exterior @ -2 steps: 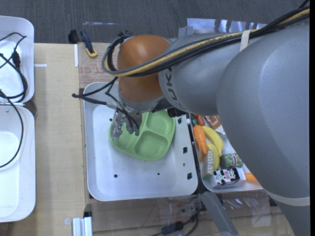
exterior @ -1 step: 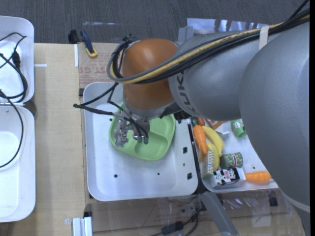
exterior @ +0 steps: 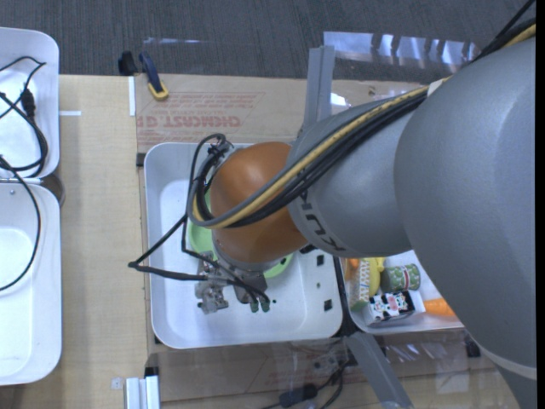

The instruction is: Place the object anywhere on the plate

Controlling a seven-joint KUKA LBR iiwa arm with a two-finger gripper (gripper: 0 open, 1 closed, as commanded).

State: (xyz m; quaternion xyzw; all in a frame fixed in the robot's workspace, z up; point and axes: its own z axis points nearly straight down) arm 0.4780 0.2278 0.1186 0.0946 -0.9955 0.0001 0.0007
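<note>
We lower the grey arm's gripper (exterior: 223,295) beside the light-green round plate (exterior: 201,239); finger state unclear, so we should centre before releasing.

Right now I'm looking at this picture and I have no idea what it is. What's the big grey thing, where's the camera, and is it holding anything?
The big grey shape is a robot arm, seen very close because the single camera sits above the bench and looks down at a slant. The arm comes in from the picture's right. The orange part is a band just above its wrist, with cables looped around it.

Below that is the gripper, the arm's two-finger hand, hanging over a shallow white bin. A sliver of green plate peeks out from under the wrist. I cannot tell whether the gripper holds anything.

A second bin to the right holds small items, mostly hidden by the arm. Both bins rest on a tan bench.
</note>
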